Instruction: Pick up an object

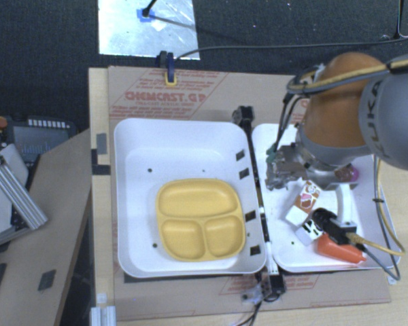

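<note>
In right bin point(275, 253): gripper point(280, 175) beside small box point(307, 197), orange carrot point(338, 250).

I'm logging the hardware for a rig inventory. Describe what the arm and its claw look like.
The bulky grey rounded arm carries a broad orange band above the wrist, with dark lettering partly visible on the grey shell. Thin black and yellow cables run along it. Beneath sits a grey metallic wrist mount leading to the small dark claw, too cluttered to make out in detail.
</note>
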Action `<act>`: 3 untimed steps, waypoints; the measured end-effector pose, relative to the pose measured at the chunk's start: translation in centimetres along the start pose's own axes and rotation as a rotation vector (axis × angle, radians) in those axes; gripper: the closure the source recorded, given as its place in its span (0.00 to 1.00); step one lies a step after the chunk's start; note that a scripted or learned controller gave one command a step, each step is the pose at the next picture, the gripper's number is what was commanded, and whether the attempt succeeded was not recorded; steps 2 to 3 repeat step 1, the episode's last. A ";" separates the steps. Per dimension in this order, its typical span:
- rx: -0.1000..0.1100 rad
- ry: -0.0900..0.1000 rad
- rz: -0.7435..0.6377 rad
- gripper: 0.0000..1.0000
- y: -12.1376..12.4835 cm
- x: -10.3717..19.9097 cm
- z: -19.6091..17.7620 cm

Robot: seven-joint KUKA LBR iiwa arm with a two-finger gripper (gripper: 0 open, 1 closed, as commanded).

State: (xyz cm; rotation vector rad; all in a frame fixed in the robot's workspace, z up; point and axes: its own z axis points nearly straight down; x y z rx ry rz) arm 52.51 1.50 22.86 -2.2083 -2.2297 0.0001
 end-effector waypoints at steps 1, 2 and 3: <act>-0.002 0.000 -0.001 1.00 -1.4 5.8 -0.6; -0.002 0.000 -0.001 1.00 -1.4 5.8 -0.6; -0.002 0.000 -0.001 1.00 -1.4 5.8 -0.6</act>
